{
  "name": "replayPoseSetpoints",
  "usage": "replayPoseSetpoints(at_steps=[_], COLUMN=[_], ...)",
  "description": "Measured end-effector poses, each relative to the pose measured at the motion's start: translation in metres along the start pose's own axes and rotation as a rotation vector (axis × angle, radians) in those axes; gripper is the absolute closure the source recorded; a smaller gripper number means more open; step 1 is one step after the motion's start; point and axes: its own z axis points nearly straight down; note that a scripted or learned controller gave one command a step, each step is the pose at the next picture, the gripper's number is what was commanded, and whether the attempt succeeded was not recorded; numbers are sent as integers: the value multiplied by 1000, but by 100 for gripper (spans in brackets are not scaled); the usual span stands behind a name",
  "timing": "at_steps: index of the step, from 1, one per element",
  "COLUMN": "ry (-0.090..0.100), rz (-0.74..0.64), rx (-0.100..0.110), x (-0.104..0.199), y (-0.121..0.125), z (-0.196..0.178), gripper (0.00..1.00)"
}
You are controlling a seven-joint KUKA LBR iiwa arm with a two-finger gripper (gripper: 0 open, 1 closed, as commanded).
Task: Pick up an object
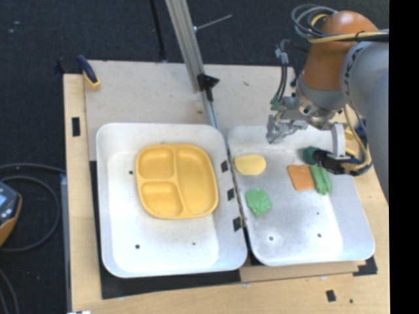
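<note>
1. The worktop [150,90] bears two white bins side by side
2. The left bin [124,241] holds a yellow divided plate [177,180]
3. The right bin [327,234] holds a pale yellow piece [250,164], a green lump [258,202], an orange block [301,177] and a green stick [321,178]
4. The claw [280,131] hangs over the right bin's far edge – nothing between its fingers, gap too blurred to tell

I see two white bins [118,254] on a tan bench [131,90]. The tray [177,180] in the left bin is yellow. In the right bin I make out a pale yellow disc [250,165], a light green lump [258,202], an orange block [301,177] and a darker green piece [321,179]. The arm [334,51] is grey with an orange band.
</note>
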Motion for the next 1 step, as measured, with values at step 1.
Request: replayPoseSetpoints(at_steps=[1], ry=[-1], rz=[-2], rx=[-1], x=[-8], y=[0], z=[-48], gripper=[100])
